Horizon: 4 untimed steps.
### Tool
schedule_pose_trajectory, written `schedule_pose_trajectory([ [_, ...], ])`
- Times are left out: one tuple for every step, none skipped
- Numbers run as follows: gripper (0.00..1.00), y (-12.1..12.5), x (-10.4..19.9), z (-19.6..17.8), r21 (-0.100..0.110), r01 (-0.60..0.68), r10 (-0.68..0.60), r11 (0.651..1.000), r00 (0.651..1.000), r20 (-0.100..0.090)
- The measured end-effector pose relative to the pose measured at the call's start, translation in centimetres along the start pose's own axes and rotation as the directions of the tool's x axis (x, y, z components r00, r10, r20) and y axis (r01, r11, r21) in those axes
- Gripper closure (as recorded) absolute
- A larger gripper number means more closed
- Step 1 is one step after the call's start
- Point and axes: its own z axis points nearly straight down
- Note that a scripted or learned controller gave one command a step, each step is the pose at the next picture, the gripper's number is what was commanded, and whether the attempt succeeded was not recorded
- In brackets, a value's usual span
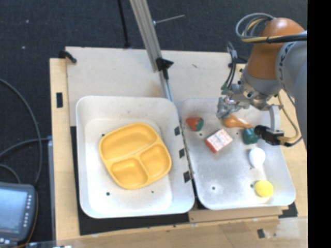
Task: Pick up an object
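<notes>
Two bins are set side by side on the bench (pixel 62 138). In the left bin (pixel 88 112) a divided tray (pixel 135 155) lies near the middle. In the right bin (pixel 227 190) a strawberry toy (pixel 194 123) lies at the left, a small box (pixel 219 140) just right of it. Behind the box, an oval toy (pixel 236 121) is placed under the gripper (pixel 226 107). A small block (pixel 250 135) lies right of the box, an egg (pixel 257 156) in front of it, a ball (pixel 264 188) nearest the front edge. A metal post (pixel 147 30) slants up behind the bins.
</notes>
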Motion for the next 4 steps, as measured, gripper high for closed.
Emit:
schedule_pose_trajectory([
  [1.0,0.1,-0.2,-3.4,0.002,0.0,0.0,1.0,1.0,0.0],
  [1.0,-1.4,4.7,-5.0,0.005,0.003,-0.003,1.0,1.0,-0.003],
  [1.0,-2.5,8.9,-4.9,0.007,0.003,-0.003,1.0,1.0,-0.003],
  [1.0,-5.2,14.2,-6.0,0.007,0.005,-0.005,1.0,1.0,-0.004],
])
